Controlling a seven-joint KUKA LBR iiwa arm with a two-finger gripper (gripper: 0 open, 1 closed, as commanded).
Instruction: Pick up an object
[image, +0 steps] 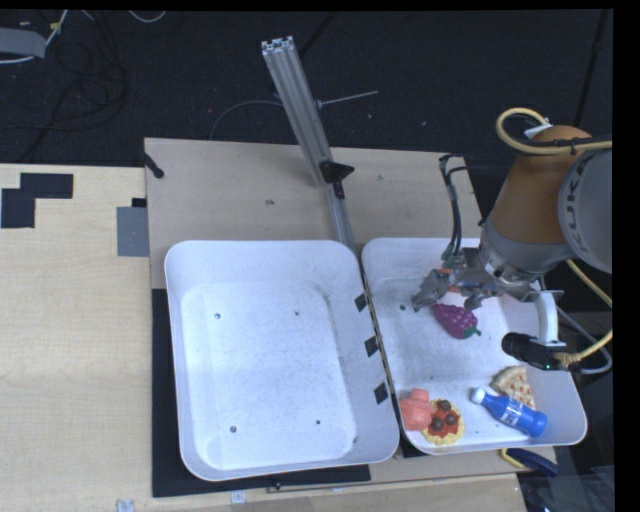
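My gripper (453, 293) hangs over the upper middle of the right bin (395, 262), its two grey fingers spread apart, open. A purple toy bunch of grapes (456, 320) lies on the bin floor just below and between the fingertips, not gripped. Along the front of the same bin lie a blue bottle (512, 412), a tan waffle-like slice (515, 381), a red-orange toy (415, 407) and a small yellow and dark round toy (443, 423).
The left bin (190, 262) sits beside the right one, joined by black clips (372, 345). A slanted aluminium bar (305, 110) rises behind the bins. The arm's orange band (535, 205) and cables stand over the right bin's far right side.
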